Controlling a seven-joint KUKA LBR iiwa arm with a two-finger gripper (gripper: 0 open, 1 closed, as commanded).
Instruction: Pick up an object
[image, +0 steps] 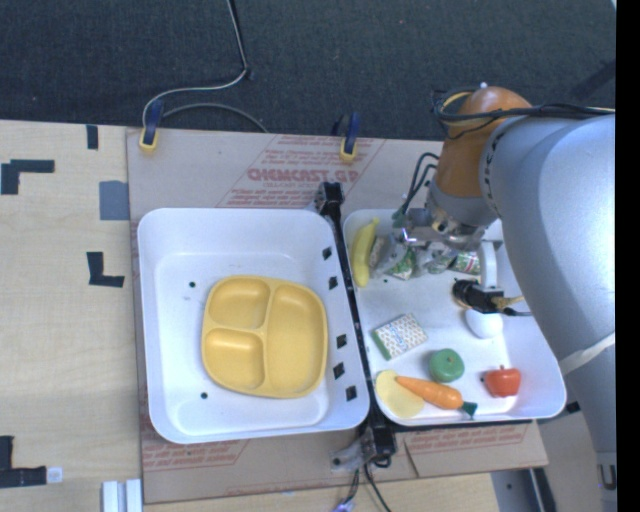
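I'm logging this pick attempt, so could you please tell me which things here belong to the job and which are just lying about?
Job in hand:
gripper, down in the right bin
banana and green packet beside it
sponge, green apple, carrot, tomato

Lying about:
yellow divided plate in the left bin
clamps

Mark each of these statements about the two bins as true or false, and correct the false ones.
1. The yellow divided plate lies in the left bin. True.
2. The carrot lies at the far edge of the right bin. False: it lies near the bin's front edge, beside the tomato.
3. The banana lies along the right bin's left wall. True.
4. The green round fruit sits on the yellow plate. False: it sits in the right bin, above the carrot.
5. The gripper is over the left bin. False: it is over the right bin's far end.
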